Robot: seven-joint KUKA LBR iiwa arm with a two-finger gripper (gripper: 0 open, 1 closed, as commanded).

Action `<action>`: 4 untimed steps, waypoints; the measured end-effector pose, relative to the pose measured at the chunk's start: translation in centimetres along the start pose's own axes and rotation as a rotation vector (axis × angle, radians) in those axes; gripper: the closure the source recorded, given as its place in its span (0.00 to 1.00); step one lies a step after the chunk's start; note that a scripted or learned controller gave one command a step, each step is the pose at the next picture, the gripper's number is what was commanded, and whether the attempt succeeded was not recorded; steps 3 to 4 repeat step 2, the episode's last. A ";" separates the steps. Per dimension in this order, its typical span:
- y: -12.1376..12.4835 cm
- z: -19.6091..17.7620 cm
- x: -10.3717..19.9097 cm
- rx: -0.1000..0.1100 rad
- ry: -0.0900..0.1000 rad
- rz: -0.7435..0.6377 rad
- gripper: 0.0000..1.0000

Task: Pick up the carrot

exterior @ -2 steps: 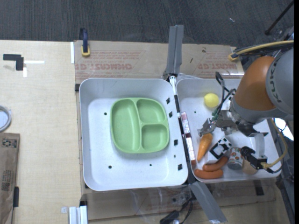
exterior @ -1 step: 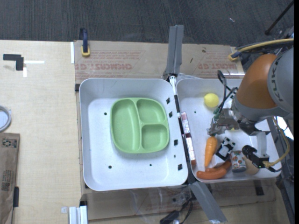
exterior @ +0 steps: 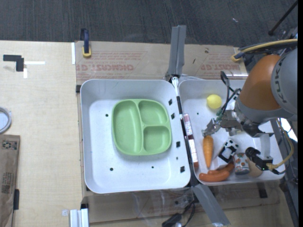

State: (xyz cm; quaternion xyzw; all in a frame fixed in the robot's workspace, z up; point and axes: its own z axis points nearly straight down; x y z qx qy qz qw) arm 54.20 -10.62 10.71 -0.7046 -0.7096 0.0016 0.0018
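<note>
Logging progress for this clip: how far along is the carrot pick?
Done: the arm has reached into the right bin, and the gripper sits just above the carrot's top end. In hand: nothing visibly; the carrot lies on the bin floor beside the sausage. Left: grasp it and lift.

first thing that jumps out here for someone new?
The green divided plate, alone in the left bin. Then the arm's orange band over the right bin, gripper just above the carrot, with a yellow ball behind and a sausage in front.
</note>
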 end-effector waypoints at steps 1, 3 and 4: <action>-1.6 1.6 1.3 -0.003 -0.001 -0.535 0.00; -1.5 0.7 1.3 -0.005 -0.001 -0.531 1.00; -1.5 0.7 1.3 -0.005 -0.001 -0.531 1.00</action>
